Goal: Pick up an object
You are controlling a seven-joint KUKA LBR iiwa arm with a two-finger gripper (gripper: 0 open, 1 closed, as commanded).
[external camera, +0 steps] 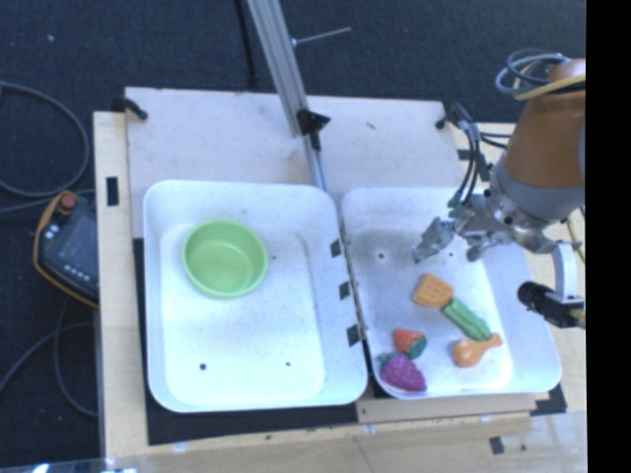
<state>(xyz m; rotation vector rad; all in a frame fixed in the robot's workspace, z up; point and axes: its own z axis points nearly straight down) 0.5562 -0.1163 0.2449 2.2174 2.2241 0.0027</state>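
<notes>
My gripper [454, 243] hangs over the right bin [380, 225], open, its two fingers spread with nothing between them. Just below it lies an orange wedge-shaped toy [432, 291] touching a green vegetable toy [465, 317]. Farther toward the front are an orange pear-shaped toy [474, 349], a small red strawberry toy [408, 341] and a purple grape bunch [402, 371] at the bin's front-left corner. The gripper is above and apart from all of them.
The left bin [246, 363] holds a green bowl [226, 257] at its back left. A metal post [281, 57] slants up from between the bins at the back. A yellow pendant [67, 249] lies off the bench at the left.
</notes>
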